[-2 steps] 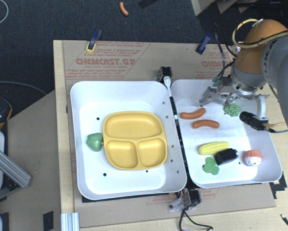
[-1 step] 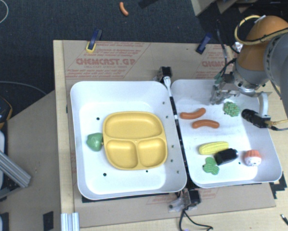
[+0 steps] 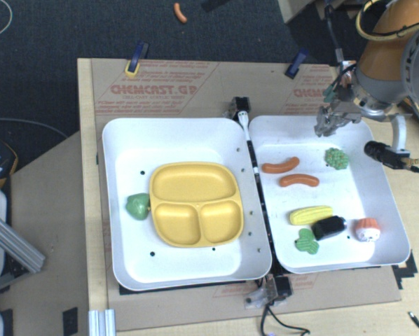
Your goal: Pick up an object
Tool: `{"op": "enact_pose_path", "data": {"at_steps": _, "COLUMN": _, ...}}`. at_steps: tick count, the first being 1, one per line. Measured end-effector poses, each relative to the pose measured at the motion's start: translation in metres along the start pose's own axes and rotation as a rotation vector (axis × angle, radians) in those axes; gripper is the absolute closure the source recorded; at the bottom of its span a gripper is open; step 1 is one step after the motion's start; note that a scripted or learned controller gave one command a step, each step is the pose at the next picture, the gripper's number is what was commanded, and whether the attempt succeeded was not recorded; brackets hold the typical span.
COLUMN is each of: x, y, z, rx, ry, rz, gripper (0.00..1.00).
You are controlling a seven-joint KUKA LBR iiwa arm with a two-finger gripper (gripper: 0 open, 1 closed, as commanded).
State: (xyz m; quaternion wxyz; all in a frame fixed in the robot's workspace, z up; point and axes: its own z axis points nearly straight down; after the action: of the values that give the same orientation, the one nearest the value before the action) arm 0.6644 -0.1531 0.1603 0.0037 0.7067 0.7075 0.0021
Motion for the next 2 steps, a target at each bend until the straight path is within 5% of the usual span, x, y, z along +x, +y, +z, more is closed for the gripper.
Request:
{"op": "enact_pose_path", "data": {"at_steps": 1, "x": 0.0022, "y": -0.0005, "z": -0.0647, "rx": -0.001, "ry": 0.0, "rz": 0.0, "gripper": 1.0}}
{"op": "enact_pose_path", "data": {"at_steps": 2, "x": 0.0024, "y": 0.0003, "z": -0.0652, "rx": 0.004, "ry": 0.0, "rz": 0.0, "gripper": 1.0}}
